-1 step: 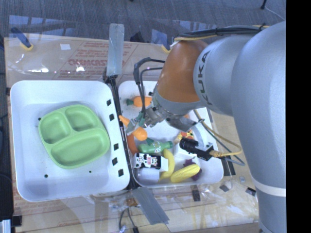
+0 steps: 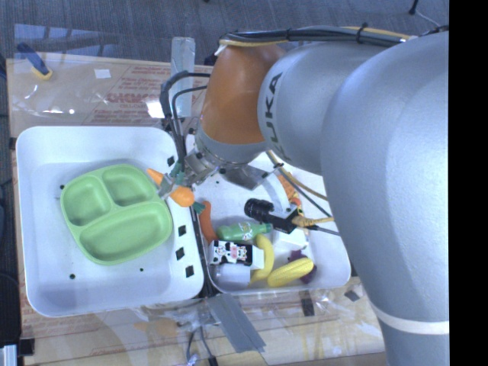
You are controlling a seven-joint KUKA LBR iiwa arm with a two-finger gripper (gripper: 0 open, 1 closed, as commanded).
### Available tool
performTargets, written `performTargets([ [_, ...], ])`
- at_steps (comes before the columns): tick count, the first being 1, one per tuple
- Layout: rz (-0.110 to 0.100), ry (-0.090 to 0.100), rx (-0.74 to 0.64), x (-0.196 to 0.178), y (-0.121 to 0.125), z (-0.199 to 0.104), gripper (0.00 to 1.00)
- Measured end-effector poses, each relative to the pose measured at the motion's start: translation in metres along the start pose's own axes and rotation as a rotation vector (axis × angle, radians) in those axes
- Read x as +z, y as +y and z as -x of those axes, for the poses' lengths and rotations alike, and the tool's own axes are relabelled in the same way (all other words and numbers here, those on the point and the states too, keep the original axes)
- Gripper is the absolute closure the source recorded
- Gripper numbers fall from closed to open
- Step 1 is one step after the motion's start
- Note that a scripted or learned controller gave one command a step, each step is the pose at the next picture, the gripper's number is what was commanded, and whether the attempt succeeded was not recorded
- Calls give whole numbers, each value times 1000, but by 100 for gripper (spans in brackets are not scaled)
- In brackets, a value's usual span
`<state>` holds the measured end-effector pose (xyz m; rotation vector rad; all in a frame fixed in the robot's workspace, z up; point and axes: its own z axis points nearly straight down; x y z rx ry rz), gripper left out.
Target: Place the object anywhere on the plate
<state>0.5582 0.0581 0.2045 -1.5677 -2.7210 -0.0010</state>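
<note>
Desk [image 2: 99,90] was light wood under a clear plastic sheet [image 2: 69,82]. Two shallow white bins sat on it side by side, touching: left bin [image 2: 46,280], right bin [image 2: 335,269]. A small yellow-and-blue item [image 2: 34,61] lay near the desk's far left corner.

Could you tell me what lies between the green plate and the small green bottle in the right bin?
In the camera view, an orange toy carrot at the end effector lies between the green plate and the green bottle.

Plate [image 2: 116,212] in the left bin [image 2: 46,280]; bottle [image 2: 244,231] and bananas [image 2: 278,265] in the right bin [image 2: 335,269].
</note>
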Motion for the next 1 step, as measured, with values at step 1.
performTargets([
  [1, -1, -1, 1, 0, -1, 1, 0],
])
